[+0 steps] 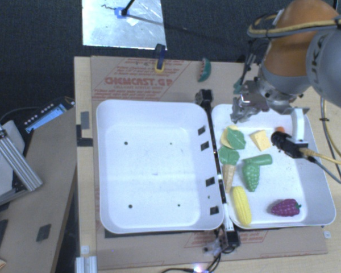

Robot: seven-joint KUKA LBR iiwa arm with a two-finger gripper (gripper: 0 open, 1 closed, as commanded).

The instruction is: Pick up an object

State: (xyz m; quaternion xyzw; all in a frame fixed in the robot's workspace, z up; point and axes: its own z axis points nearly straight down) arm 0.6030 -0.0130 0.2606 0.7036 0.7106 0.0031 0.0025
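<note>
Camera view: gripper (239, 116) hovers over the right bin's (315, 158) far end, jaws' state unclear; next it drops onto the green leaf toy (236, 137).

A: Two white bins, the left bin (153, 169) plain with small dark dots, the right bin (307, 181) full of colour.

B: In the right bin: yellow corn (241, 205) near the front edge, purple grapes (285, 207) toward the front right corner, a knobbly green vegetable (253, 171) mid-bin, pale yellow cheese wedge (261, 140), light green leaf pieces (233, 144).

A: Orange band (298, 30) over a grey arm. Tan worktop (136, 78) with faded red lettering along the back edge.
</note>
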